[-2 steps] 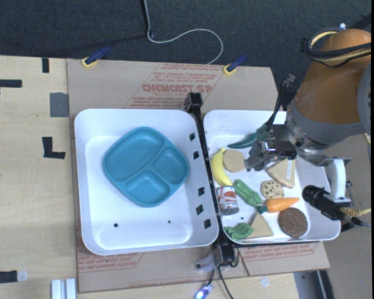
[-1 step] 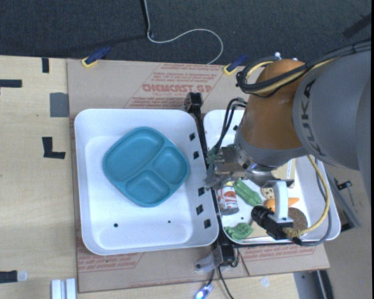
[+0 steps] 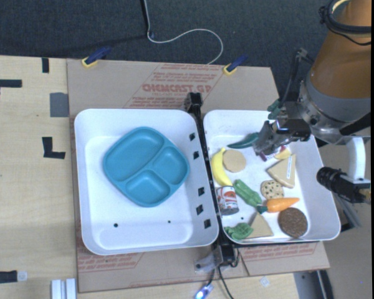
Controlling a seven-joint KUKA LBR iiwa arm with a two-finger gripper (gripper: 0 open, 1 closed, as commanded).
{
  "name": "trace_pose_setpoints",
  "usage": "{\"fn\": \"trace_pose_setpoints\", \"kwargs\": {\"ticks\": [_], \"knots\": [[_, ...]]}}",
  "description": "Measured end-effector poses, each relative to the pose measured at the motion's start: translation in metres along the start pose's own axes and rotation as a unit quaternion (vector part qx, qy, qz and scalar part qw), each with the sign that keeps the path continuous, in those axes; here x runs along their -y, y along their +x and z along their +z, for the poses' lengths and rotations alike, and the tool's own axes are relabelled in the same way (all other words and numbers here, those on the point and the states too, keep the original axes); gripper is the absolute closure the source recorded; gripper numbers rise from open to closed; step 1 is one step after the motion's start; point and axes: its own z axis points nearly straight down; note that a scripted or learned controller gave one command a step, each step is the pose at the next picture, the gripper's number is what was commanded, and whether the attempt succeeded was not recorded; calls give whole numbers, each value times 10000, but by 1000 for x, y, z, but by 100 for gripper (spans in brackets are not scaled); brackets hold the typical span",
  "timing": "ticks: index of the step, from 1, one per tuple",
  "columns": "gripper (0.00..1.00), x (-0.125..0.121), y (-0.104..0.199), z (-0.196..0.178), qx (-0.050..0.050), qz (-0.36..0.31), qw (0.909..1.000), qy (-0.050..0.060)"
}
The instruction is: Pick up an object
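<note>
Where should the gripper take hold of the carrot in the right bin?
Grip the carrot across its thick orange middle, coming straight down from above. It lies flat and roughly left-right, so the fingers should close across its narrow width. The cookie and brown disc lie close by.

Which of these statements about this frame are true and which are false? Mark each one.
1. The blue plate lies in the left bin. True.
2. The banana lies on the blue plate. False: it lies in the right bin, near the wall between the bins.
3. The gripper is above the right bin. True.
4. The carrot lies in the left bin. False: it lies in the right bin, above the brown round cookie.
5. The small can stands on the cardboard outside the bins. False: it is in the right bin, below the banana.
</note>
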Motion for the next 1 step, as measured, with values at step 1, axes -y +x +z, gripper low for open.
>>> {"fn": "trace_pose_setpoints", "kwargs": {"ticks": [1], "knots": [[100,2,66,19,-7,-47,10000,84]]}}
